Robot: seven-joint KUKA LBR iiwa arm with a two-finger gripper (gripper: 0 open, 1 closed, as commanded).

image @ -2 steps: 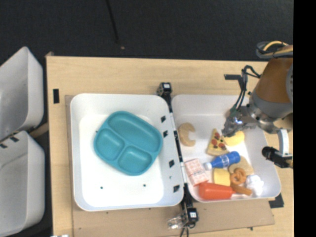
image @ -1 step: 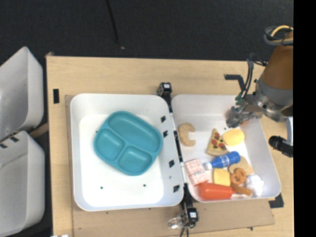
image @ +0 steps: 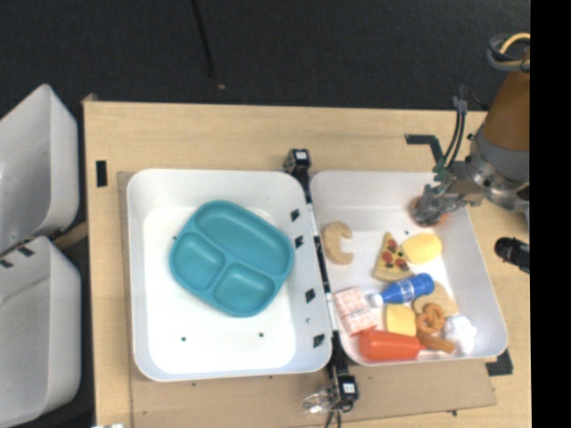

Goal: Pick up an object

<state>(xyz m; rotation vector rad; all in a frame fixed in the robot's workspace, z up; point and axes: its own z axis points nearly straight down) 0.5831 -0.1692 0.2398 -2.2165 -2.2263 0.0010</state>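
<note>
My gripper [image: 428, 208] hangs over the far right corner of the right bin [image: 375, 194], above bare bin floor. Just in front of it lie a yellow lemon-shaped toy [image: 423, 245] and a pizza slice toy [image: 391, 257]. A tan crescent-shaped piece [image: 338, 242] rests to the left. Nearer the front sit a blue bottle [image: 406, 290], a pink-and-white box [image: 351, 306], a yellow block [image: 401, 320], a pretzel [image: 432, 315], a white piece [image: 461, 330] and a red-orange cylinder [image: 389, 347].
The left bin [image: 152, 328] holds a teal divided plate [image: 232, 257]. The arm [image: 504, 123] with its orange band reaches in from the right over the bench edge. Black clips [image: 297, 160] sit along the seam between the bins.
</note>
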